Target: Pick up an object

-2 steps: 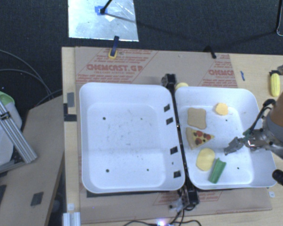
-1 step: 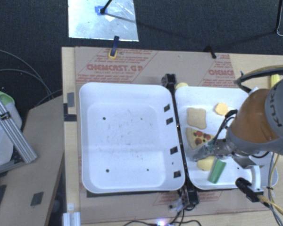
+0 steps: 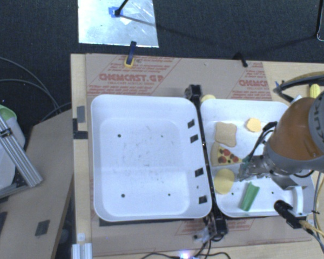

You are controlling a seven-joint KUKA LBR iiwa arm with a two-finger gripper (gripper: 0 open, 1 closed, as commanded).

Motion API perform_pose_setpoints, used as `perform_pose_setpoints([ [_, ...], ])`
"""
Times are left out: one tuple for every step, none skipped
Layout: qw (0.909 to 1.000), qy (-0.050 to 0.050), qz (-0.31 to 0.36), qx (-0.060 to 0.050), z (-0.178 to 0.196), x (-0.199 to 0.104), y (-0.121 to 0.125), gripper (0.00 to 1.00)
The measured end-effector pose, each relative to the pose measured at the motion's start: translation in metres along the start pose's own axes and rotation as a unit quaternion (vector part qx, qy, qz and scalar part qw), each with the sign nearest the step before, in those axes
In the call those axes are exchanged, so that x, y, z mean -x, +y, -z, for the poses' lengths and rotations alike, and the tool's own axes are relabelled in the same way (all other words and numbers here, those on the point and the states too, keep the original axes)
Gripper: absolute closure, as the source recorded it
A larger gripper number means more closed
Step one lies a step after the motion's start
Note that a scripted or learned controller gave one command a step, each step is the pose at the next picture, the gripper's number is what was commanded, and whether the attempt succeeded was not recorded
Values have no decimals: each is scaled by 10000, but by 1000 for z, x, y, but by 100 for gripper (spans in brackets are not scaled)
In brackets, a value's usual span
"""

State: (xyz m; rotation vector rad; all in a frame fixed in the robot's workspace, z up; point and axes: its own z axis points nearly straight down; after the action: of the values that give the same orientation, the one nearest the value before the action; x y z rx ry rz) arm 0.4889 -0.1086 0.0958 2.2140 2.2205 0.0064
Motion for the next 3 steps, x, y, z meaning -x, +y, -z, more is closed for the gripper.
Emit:
perform_pose_setpoints([
  [10000, 22, 54, 28, 94, -79, 23, 100],
  [10000, 33, 62, 25, 190, -176, 5, 100],
  [10000, 17, 3, 79, 394, -139, 17, 100],
])
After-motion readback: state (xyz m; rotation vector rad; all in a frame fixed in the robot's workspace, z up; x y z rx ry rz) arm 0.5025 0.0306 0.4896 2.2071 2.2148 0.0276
